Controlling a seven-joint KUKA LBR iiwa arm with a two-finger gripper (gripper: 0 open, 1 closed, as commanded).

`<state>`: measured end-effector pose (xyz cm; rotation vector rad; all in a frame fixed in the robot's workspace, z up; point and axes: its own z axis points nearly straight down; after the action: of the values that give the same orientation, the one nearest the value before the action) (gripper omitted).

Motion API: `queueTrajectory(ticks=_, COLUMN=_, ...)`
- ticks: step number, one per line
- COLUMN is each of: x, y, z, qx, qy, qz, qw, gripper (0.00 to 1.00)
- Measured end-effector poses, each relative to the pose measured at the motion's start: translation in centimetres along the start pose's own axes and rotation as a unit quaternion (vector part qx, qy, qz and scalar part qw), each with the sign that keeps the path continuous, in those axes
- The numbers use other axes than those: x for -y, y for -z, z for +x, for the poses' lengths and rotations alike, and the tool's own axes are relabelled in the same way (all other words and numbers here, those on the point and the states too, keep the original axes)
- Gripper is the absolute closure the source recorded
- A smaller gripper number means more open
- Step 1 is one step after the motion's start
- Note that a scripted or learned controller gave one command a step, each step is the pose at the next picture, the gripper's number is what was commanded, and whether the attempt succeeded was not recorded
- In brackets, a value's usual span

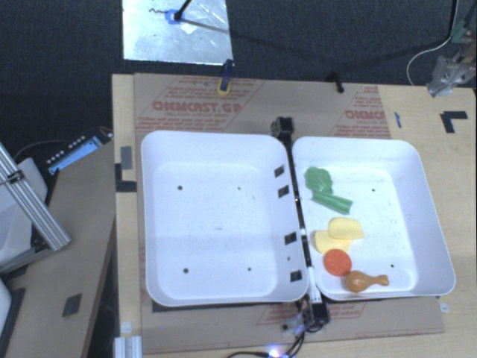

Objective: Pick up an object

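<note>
Right bin (417, 200): one green piece (325, 188), two yellow (346, 228), one orange disc (337, 262), one drumstick (364, 280).

Gripper (452, 71) at the upper right edge, a small blocky piece of pale grey metal, partly cut off by the frame; thin white cable (419, 55) looping beside it; dark cable (456, 2) above it; finer detail too small to tell

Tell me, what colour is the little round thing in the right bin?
The round thing is red-orange, seen in the camera view, next to the yellow pieces.
</note>
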<state>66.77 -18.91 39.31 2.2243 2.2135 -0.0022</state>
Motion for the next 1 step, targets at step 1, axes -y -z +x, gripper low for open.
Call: queueTrajectory(ticks=1, x=-0.12, y=1.76, z=-1.84, qx=0.0, qy=0.003, qz=-0.002, qw=1.0, gripper=1.0)
